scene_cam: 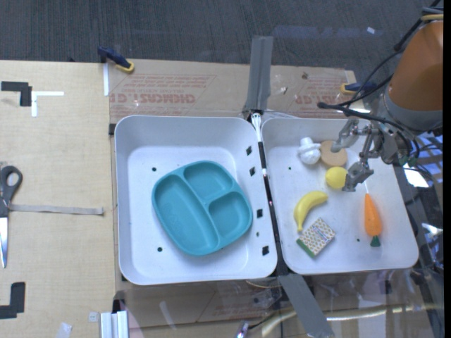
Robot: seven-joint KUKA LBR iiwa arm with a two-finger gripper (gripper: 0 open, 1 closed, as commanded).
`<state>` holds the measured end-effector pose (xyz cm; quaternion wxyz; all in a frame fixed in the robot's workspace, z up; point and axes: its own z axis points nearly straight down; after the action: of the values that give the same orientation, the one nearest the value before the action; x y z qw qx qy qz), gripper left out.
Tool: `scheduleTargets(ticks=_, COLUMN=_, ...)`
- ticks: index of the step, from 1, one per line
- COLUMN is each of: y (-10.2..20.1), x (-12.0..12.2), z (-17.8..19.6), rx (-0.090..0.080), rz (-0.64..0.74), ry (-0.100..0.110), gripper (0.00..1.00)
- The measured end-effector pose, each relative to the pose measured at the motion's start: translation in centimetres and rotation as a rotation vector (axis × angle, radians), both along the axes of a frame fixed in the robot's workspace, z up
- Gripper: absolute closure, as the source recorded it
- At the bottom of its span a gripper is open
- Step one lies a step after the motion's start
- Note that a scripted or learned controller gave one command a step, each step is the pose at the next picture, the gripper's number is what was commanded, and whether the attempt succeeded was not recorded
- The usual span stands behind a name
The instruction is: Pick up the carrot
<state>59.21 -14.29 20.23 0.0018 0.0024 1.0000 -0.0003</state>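
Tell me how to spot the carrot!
Look in the right bin, the one the arm reaches into. The carrot lies near its right wall, right of the banana and below the lemon. It is the only orange thing there, long and pointed, with a small green end.

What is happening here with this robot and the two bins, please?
A grey robot arm reaches in from the right over the right bin. Its claw hangs near the bin's back, above a lemon and a tan round piece, and holds nothing. The carrot it should pick up lies untouched toward the bin's right side, apart from the banana and a small packet. The left bin holds a blue divided plate.
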Motion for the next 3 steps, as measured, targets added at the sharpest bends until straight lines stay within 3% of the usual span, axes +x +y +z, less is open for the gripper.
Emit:
scheduleTargets(ticks=1, y=-5.9, x=-3.6, z=-2.2, rx=-0.002, rz=0.209, ry=-0.001, gripper=0.00)
scheduleTargets(ticks=2, y=-7.0, x=-5.6, z=-10.9, rx=0.000, rz=0.158, ry=-0.001, gripper=0.00)
scheduleTargets(ticks=3, y=-6.8, x=-5.3, z=-9.9, rx=-0.003, rz=0.162, ry=-0.006, gripper=1.00)
